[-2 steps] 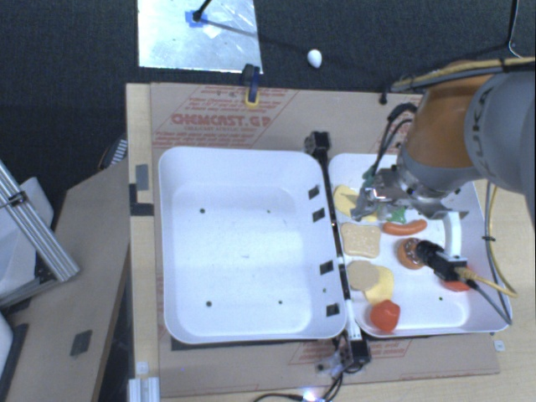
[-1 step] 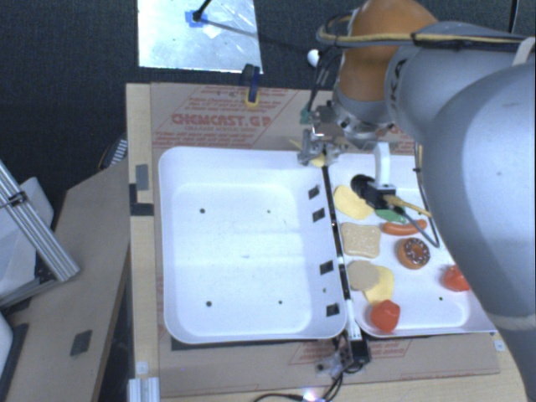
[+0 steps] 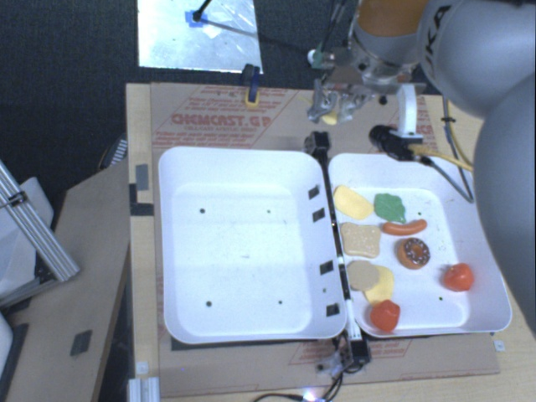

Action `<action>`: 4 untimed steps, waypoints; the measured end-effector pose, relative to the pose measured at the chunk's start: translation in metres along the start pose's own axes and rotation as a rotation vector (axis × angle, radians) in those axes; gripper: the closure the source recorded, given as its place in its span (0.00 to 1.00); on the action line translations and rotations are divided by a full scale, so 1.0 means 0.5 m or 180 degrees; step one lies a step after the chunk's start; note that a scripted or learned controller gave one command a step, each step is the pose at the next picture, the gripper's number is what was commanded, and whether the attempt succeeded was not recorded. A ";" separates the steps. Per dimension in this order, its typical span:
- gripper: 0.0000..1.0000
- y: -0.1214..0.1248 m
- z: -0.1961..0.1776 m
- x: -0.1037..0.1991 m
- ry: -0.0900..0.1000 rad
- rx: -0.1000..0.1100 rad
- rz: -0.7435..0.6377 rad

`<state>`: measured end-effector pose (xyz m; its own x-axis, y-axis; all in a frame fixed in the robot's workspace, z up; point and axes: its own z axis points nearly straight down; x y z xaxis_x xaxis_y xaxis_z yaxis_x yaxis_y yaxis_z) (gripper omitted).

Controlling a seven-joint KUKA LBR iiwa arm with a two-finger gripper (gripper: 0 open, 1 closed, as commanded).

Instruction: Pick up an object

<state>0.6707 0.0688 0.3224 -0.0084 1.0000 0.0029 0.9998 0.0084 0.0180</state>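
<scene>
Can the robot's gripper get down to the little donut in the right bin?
Probably yes. The donut lies uncovered in the right bin, apart from the hot dog above it, and the gripper hangs over the bins' far edge.

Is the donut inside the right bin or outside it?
Inside: the donut lies on the right bin's floor, beside the sausage.

Shallow white plastic bins (image 3: 243,249): two
Round red toy tomatoes (image 3: 458,277): two
Yellow toy food pieces (image 3: 353,202): two
Tan bread-like slices (image 3: 361,240): two
Green leafy piece (image 3: 389,206): one
Red sausage (image 3: 404,227): one
Brown ring doughnut (image 3: 413,253): one
</scene>
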 end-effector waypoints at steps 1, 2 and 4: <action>1.00 -0.002 -0.051 0.104 -0.0004 0.0040 -0.0002; 1.00 -0.001 -0.107 0.190 -0.0002 0.0041 0.0001; 1.00 0.002 -0.222 0.335 -0.0001 0.0041 0.0005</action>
<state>0.6684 0.2359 0.4337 -0.0069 1.0000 0.0025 1.0000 0.0069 0.0051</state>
